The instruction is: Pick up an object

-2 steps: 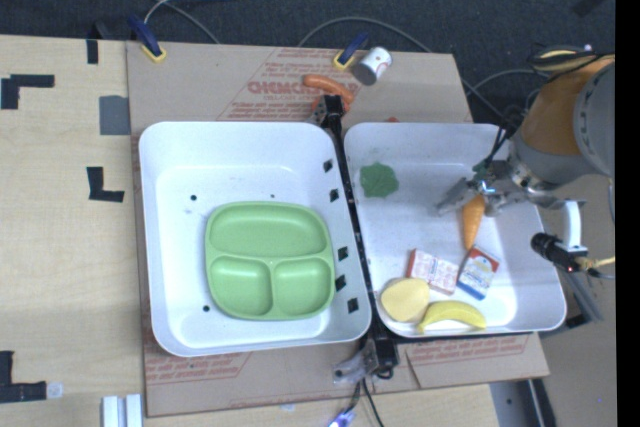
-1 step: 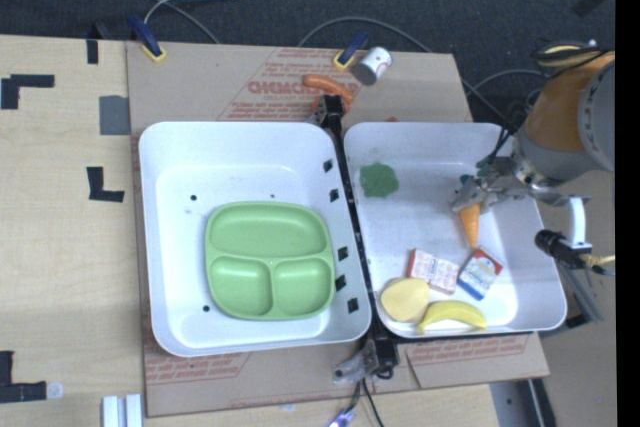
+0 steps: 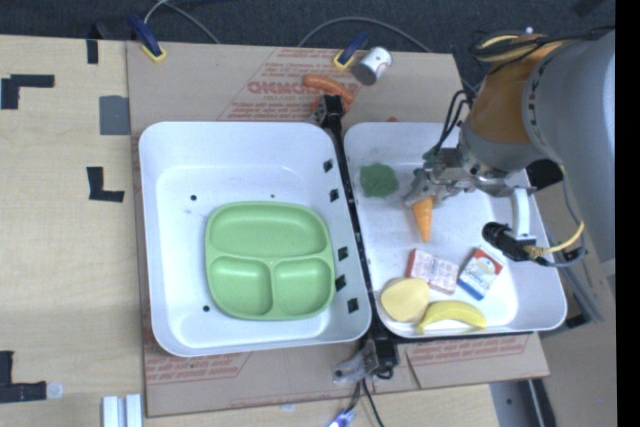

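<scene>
The right bin [image 3: 545, 300] holds several small items. An orange carrot [image 3: 424, 218] lies near its middle, pointing toward the front. A dark green lump [image 3: 378, 179] sits to the carrot's left, by the bin's inner wall. My gripper [image 3: 429, 187] hangs low over the carrot's upper end, right at it or touching it; the wrist hides how it meets the carrot. Along the front lie a pink-and-white packet [image 3: 432, 269], a small blue, red and white box [image 3: 480, 274], a pale yellow round piece [image 3: 403, 299] and a banana [image 3: 451, 317].
The left bin [image 3: 160, 215] holds a green divided plate [image 3: 270, 258]. The grey arm with its orange band [image 3: 505, 105] covers the right bin's far right corner. Clamps, a small white roll [image 3: 372, 65] and cables lie on the cardboard behind the bins.
</scene>
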`<state>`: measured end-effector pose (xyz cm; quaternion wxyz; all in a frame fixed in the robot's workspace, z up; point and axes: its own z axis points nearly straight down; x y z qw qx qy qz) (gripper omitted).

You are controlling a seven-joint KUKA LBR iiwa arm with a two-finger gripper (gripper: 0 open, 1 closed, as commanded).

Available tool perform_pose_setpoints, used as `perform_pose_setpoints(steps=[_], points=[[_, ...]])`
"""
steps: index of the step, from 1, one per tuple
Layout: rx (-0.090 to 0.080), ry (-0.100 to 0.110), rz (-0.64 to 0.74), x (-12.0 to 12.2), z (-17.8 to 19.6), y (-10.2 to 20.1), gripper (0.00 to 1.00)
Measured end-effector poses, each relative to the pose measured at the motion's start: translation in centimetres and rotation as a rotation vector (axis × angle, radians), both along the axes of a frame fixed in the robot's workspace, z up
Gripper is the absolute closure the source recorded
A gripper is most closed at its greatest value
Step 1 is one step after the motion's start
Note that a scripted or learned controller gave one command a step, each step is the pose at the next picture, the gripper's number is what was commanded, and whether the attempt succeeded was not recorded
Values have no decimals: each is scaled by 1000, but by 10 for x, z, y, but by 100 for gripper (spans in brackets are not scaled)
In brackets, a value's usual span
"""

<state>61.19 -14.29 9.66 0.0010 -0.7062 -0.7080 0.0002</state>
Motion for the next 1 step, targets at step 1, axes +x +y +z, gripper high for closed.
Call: perform_pose_setpoints(steps=[1], points=[[0, -2, 0, -4, 88, 76, 100]])
